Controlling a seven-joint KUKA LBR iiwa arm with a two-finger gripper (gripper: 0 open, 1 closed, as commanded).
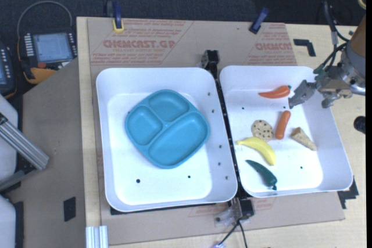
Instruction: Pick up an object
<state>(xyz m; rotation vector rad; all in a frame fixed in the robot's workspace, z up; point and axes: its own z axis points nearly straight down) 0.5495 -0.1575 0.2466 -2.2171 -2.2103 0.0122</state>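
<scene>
The right bin (pixel 334 151) holds a red chili pepper (pixel 274 92), an orange-red sausage (pixel 282 124), a round speckled cookie (pixel 262 129), a yellow banana (pixel 260 148), a dark green pepper (pixel 263 173) and a tan bread wedge (pixel 303 137). My gripper (pixel 315 96) hangs over the bin's upper right part, just right of the chili and above the sausage. It is open, with nothing between its dark fingers (pixel 300 93).
The left bin (pixel 110 125) holds a blue divided plate (pixel 167 128). Both bins sit on a cardboard sheet (pixel 174 40) held by clamps at its far edge. A pendant with a screen (pixel 49 46) lies off the bench to the left.
</scene>
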